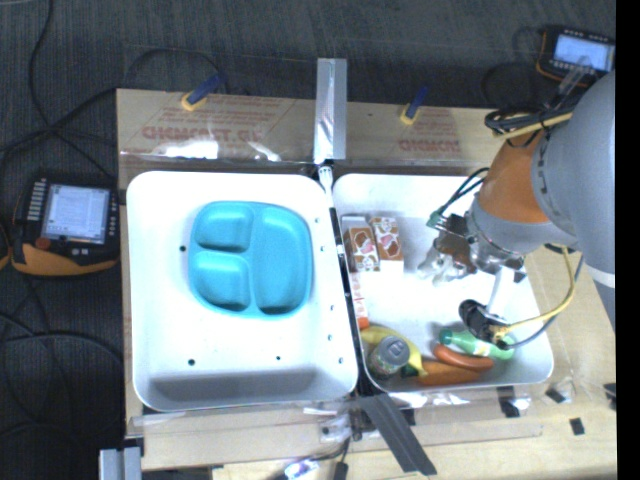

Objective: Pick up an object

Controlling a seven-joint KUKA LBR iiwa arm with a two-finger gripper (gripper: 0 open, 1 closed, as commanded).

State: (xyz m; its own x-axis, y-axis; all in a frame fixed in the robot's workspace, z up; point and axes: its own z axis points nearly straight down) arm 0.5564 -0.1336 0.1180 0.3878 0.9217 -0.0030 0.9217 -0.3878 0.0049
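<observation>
the gripper (441, 258) is hovering in the right bin (420, 190) — can't tell its grip; snack boxes (372, 242) sitting just left, toy vegetables (462, 354) below.

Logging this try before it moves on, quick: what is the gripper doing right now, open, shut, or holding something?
Gripper: over the right bin, beside the small boxes; open or shut cannot be told, and nothing shows between its fingers.
</observation>
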